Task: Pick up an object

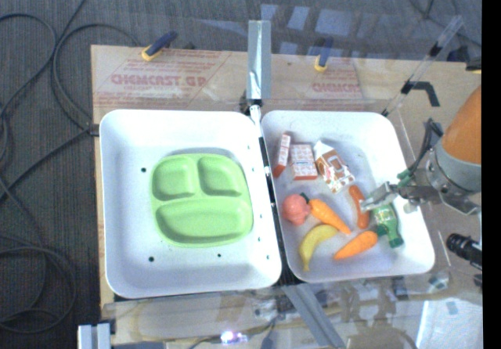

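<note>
The right bin (407, 260) holds several toy foods. Three small cartons (303, 161) lie near its back, next to a pink peach (295, 208), two carrots (329, 214) (356, 244) and a yellow banana (315, 242). A green bottle (387, 226) and a thin orange piece (358, 205) lie toward the right wall. My gripper (383, 193) reaches in from the right and hangs low over that side, just above the green bottle. Nothing visibly hangs from it.
In the left bin (125, 144) lies a green divided plate (203, 199). A raised rim (266, 191) divides the two bins. The arm's grey wrist and orange band (462, 144) stand over the right bin's right wall. Cables run across the floor behind the bench.
</note>
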Controlling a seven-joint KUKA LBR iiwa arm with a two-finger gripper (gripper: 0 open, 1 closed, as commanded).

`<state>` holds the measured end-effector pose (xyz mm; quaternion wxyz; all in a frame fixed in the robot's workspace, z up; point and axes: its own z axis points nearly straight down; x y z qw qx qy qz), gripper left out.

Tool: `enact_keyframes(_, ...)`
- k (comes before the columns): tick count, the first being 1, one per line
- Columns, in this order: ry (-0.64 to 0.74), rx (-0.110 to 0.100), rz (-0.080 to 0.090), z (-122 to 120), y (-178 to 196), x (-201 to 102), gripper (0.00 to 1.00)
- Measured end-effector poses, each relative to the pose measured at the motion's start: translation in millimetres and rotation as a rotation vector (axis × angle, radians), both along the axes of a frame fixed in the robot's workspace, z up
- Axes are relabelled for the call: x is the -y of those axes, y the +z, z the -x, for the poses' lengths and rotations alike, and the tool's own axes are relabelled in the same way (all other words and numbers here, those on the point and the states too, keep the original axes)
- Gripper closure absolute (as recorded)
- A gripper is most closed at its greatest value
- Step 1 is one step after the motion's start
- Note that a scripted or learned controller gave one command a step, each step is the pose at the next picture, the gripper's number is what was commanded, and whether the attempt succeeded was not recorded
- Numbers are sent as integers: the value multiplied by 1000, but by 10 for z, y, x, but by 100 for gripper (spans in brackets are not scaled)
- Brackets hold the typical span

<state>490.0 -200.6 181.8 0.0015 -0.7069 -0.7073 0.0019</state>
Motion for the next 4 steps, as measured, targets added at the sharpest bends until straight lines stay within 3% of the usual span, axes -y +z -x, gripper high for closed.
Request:
enact_keyframes(1,163,12,-9,-422,-930,91,0)
enact_keyframes(2,159,23,3,-449,-812,136,100)
enact_keyframes(3,298,24,8,-591,-861,229,100)
enact_keyframes(4,187,2,0,-597,375,-528,100)
